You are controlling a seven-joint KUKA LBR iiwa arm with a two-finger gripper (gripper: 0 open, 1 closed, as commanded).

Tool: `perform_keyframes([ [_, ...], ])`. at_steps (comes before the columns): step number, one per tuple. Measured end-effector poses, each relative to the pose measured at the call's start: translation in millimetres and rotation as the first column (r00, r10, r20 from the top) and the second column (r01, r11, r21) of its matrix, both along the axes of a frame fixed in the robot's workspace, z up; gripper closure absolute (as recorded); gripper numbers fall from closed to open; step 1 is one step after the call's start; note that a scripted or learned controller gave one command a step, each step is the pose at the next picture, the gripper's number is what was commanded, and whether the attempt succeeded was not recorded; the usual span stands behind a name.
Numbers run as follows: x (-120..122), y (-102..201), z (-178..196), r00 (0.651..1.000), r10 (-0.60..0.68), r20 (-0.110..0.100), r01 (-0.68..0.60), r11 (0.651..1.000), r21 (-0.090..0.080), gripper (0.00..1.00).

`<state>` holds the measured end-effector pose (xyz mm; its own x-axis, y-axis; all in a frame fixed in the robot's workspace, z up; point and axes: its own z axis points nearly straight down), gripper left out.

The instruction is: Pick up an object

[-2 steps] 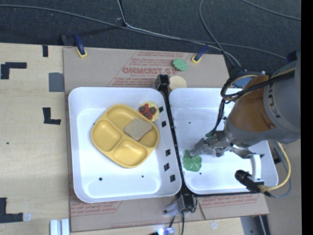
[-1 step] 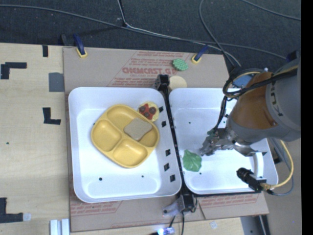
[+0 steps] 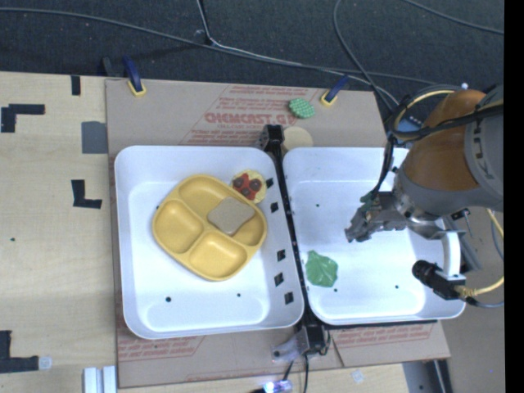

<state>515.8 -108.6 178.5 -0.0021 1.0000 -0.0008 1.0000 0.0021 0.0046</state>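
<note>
**A:** So, where does the gripper (image 3: 358, 233) sit?

**B:** Over the right bin (image 3: 344, 301), low above the white floor, with the arm (image 3: 446, 150) coming in from the right. The dark fingertips look drawn close together, and I see nothing between them.

**A:** And what could it pick?

**B:** The nearest thing is the green lump (image 3: 321, 269), lying in the right bin near its left wall, a little below and left of the gripper. The two are near but apart. I judge that lump to be the likely target (it is the only loose item in that bin).

**A:** What is it like?

**B:** Soft-looking, crumpled, with an uneven outline, perhaps cloth or foam. It should squash under a pinch rather than slip.

**A:** The other bin?

**B:** The left bin (image 3: 135, 244) holds a yellow tray (image 3: 184, 228), smooth plastic by its look, divided into compartments. A flat tan slab (image 3: 230, 215) rests over the middle of it, lapping across the dividers. Just beside the tray's upper right edge lies a small red and dark piece (image 3: 249, 185), too small to identify.

**A:** Anything outside the bins?

**B:** A green dotted disc (image 3: 301, 107) on the cardboard (image 3: 164, 113) behind them, well away from the arm.

**A:** Progress?

**B:** Nothing is gripped yet, as I read it; the fingers would need to open and shift toward the lump.
</note>
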Motion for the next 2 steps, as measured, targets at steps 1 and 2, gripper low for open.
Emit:
perform_keyframes([
  [1, 2.8, -1.2, 63.4, 1.000, 0.000, 0.001, 0.000, 1.000, -0.001, 1.00],
  [2, 3.4, -1.0, 85.3, 1.000, -0.001, -0.004, 0.001, 1.000, 0.000, 1.00],
])
